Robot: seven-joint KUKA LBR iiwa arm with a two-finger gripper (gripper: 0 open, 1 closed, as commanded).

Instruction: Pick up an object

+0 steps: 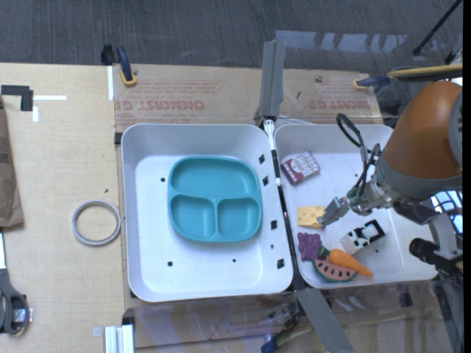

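At the near edge of your right bin (390, 267) lay a watermelon slice (331, 272), a carrot (350, 262) across it and purple grapes (308, 245) beside them. Just behind sat a black-and-white block (363, 236). Your gripper (331, 213) hovered low next to a cheese wedge (310, 217), and you could not tell how its jaws stood. Farther back lay a red packet (300, 166). The left bin (140, 197) held a teal divided plate (215, 199).

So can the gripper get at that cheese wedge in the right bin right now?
Probably yes. The gripper hangs just right of the cheese wedge, which lies flat with nothing on top; the grapes sit close below it.
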